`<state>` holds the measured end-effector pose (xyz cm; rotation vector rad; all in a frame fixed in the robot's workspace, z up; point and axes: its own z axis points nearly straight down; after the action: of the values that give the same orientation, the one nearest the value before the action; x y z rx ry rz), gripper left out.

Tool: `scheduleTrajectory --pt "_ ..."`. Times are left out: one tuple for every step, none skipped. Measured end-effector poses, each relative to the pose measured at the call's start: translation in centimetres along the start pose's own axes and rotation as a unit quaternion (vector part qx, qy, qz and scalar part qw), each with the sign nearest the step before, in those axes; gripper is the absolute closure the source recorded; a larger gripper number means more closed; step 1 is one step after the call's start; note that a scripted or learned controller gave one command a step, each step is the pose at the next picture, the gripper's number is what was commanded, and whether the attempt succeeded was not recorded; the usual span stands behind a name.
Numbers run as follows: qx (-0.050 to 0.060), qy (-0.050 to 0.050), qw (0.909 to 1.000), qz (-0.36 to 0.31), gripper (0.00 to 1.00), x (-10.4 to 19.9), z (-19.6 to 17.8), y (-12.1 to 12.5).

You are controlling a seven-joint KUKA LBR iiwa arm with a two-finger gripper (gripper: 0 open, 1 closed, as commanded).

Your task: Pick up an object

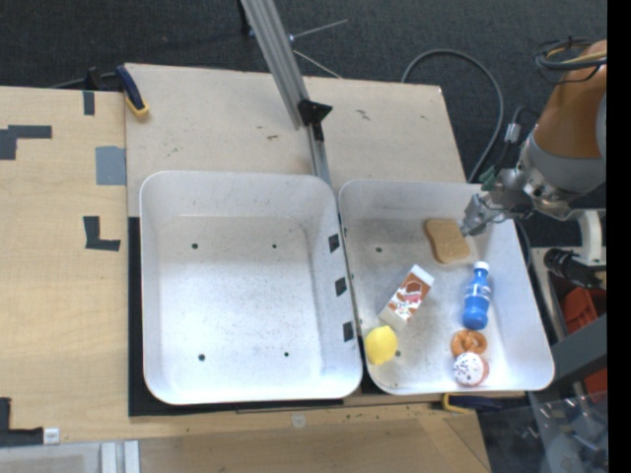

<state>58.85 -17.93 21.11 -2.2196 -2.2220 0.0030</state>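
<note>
Looking down at a slant from the single camera view, the scene shows two shallow white bins side by side on a wooden tabletop [246, 116], the left bin [158, 264] bare and the right bin [527, 333] carrying all the loose things. The arm [572, 126], grey with its orange band, reaches in from the right, and its gripper [474, 215] hangs over the upper right part of the right bin. How the jaws stand cannot be told from here; they are small and dark against the bin floor, and nothing is seen between them. Just beside the gripper, slightly down and to its left in the picture, lies a tan slice of bread [448, 240], flat on the bin floor, its longer side running roughly from upper left to lower right. It looks like the nearest candidate for the pick, since the gripper appears to touch or nearly touch its upper right corner, though contact cannot be confirmed. Farther down lie a blue bottle [476, 299] on its side with its long axis running up and down the picture, a small carton [406, 297] tilted on a diagonal, a yellow lemon [382, 344] by the bin's left wall, and a doughnut [468, 343] touching a white and pink ball [468, 368] near the bottom rim. Reaching the bread would likely need a short shift down and leftward before closing.
</note>
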Motion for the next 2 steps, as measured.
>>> scheduleTrajectory --pt "0.000 0.001 1.0000 -0.002 1.00 5.1 -0.4 0.2" --pt "0.000 0.002 1.0000 -0.003 1.00 10.4 -1.2 0.1"
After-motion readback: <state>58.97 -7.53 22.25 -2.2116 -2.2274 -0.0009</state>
